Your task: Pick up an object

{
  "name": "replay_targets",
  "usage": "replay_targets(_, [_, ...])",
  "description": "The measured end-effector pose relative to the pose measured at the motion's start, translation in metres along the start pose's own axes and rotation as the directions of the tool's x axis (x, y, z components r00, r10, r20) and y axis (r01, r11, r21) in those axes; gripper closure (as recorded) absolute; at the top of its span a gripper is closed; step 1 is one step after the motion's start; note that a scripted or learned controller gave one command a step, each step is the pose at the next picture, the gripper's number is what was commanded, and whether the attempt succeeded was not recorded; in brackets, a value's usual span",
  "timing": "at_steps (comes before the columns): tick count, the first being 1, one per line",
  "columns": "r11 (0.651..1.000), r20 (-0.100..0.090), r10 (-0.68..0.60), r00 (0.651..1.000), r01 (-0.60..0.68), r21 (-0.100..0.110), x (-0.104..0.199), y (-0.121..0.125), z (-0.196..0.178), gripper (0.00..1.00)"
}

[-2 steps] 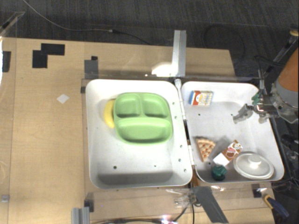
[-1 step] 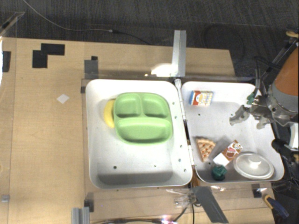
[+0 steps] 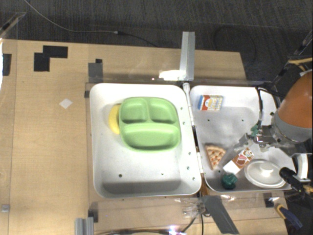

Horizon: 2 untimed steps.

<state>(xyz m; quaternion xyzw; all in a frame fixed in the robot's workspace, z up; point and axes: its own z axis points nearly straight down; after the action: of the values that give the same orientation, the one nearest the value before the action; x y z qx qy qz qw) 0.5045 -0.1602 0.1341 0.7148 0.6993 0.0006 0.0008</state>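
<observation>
Two white bins sit side by side on a wooden bench. The left bin (image 3: pixel 105 170) holds a green tray (image 3: pixel 148 123) with three compartments, its long axis running left to right across the frame; a yellow object (image 3: pixel 113 120) shows at the tray's left edge, partly hidden beneath it.

The right bin (image 3: pixel 230 126) holds the smaller things. A carton (image 3: pixel 210 102) with red, blue and yellow print lies near the upper left of this bin, long axis roughly horizontal. A pizza slice (image 3: pixel 214 155) lies lower left, its tip pointing toward the bottom of the frame. Just right of it is a small packet (image 3: pixel 239 160) with red and white print, tilted, long axis running from lower left to upper right. A dark green object (image 3: pixel 229 181) rests at the bin's lower edge, just below the packet. A white dish (image 3: pixel 264 173) sits at lower right, near the packet.

The arm (image 3: pixel 296 109) enters from the right edge, its orange band at the frame's right. The gripper (image 3: pixel 255 137) hangs over the right bin, just above the packet's upper end and the dish. Whether it is spread or pressed together cannot be told at this size; nothing is seen between its tips.
</observation>
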Motion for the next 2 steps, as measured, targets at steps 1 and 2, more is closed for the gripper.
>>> replay_targets(1, [1.000,0.012,0.006,1.000,-0.005,-0.025,0.024,-0.012,0.040,0.00])
replay_targets(2, [0.991,0.003,-0.132,0.991,0.132,-0.011,0.002,-0.014,0.045,0.00])
